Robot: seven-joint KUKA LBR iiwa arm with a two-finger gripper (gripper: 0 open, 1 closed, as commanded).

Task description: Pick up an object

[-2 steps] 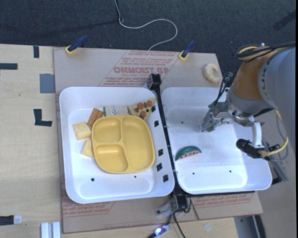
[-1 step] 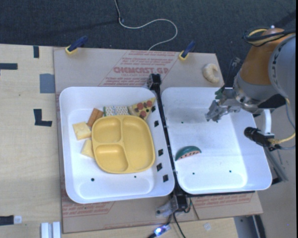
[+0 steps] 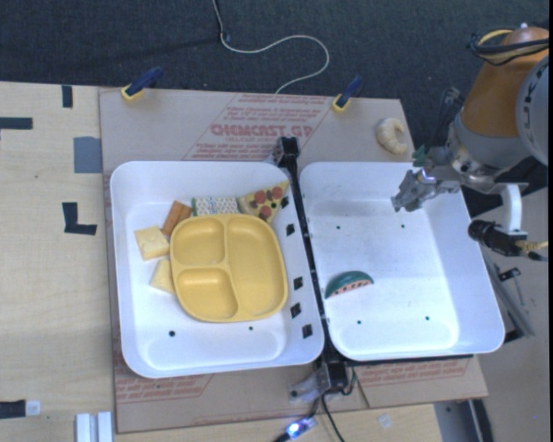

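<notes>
One watermelon slice (image 3: 349,284) lies in your right bin (image 3: 442,330), near its front-left, long axis running left-low to right-high | claw (image 3: 407,194) hangs over that bin's back-right, grip state cannot be told | left bin (image 3: 138,339) holds a yellow divided plate (image 3: 229,267) | both bins sit on a cardboard-topped bench (image 3: 249,127).
</notes>
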